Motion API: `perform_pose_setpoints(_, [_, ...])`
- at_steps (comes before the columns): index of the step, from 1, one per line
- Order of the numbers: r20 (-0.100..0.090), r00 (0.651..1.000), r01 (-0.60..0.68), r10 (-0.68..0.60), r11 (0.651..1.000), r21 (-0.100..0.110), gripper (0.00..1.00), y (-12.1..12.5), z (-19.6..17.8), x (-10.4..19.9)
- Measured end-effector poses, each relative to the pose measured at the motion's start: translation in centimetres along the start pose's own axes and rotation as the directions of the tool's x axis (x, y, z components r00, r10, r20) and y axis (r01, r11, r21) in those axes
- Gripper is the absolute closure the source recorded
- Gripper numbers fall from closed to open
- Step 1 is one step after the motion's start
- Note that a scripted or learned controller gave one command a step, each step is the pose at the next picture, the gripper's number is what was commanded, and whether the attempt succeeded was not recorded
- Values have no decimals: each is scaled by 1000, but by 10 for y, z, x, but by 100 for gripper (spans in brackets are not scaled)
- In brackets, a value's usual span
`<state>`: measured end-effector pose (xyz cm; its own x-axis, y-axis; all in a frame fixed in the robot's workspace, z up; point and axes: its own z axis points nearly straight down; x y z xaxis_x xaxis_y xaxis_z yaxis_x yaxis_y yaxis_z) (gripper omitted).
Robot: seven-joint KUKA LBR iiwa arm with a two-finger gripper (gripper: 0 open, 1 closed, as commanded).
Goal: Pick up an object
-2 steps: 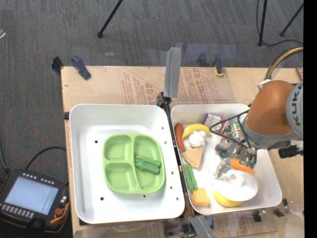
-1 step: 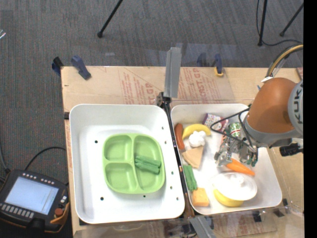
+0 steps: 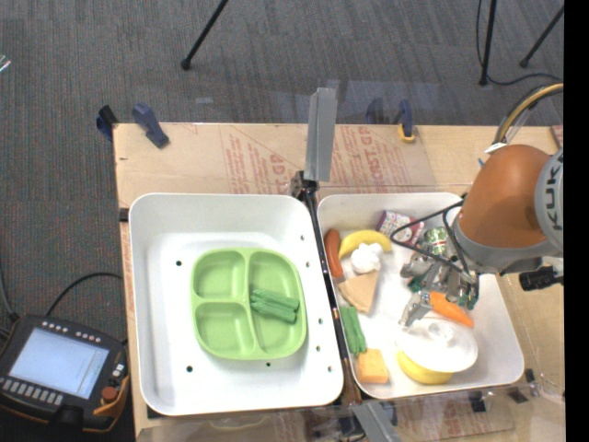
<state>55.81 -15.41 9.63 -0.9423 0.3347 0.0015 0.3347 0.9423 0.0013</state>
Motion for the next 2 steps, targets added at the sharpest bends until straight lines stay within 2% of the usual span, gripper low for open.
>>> perform_pose_setpoints(1, [1, 1000, 2, -2, 1000, 0, 100, 0, -10, -1])
perform_pose_setpoints(2, [0, 1000, 3, -3, 1000, 0, 0, 1, -9, 0])
